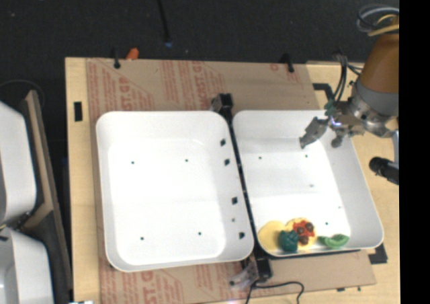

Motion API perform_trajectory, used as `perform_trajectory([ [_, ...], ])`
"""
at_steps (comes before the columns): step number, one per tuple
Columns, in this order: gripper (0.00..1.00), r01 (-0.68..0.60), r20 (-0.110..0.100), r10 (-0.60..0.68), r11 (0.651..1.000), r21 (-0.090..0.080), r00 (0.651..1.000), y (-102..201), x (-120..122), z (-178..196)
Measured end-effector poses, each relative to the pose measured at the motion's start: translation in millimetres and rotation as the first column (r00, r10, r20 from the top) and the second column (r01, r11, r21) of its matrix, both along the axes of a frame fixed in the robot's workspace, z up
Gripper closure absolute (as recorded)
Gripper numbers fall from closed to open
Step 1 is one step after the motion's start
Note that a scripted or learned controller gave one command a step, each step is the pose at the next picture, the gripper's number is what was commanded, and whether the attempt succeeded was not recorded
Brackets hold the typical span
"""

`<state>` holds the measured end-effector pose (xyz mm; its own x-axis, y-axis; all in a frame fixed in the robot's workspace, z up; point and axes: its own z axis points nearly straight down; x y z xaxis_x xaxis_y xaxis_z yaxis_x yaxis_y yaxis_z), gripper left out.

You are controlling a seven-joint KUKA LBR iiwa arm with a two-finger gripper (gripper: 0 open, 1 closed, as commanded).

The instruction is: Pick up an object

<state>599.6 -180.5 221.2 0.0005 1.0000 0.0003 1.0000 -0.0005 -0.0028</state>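
Over the right bin (349, 181) I see the gripper (324, 132) hanging near the far right corner, above bare white floor. Its two fingers are spread apart — one dark tip (310, 136) reaches left and down, the other sits further right — and nothing lies between them. The arm (379, 70) comes in from the right edge, orange band above the grey wrist.

The objects are well apart from the gripper, bunched against the near wall of that same bin. I make out a pale yellow disc (269, 234) at the left of the cluster, a teal piece (289, 242) lying on or against it, and a red-and-dark lump (304, 228) just behind the teal one. A green piece (334, 240) lies to the right, close to the others; whether it touches them I cannot tell.

The left bin (107, 181) sits beside the right one, the two joined along a dark clipped seam. Both rest on a printed cardboard sheet (161, 87) over the bench.
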Motion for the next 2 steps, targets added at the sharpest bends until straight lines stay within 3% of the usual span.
perform_trajectory([
  [2,0.0,0.0,0.0,0.0,1.0,0.0,1.0,-9.8,2.4,-86.6],
])
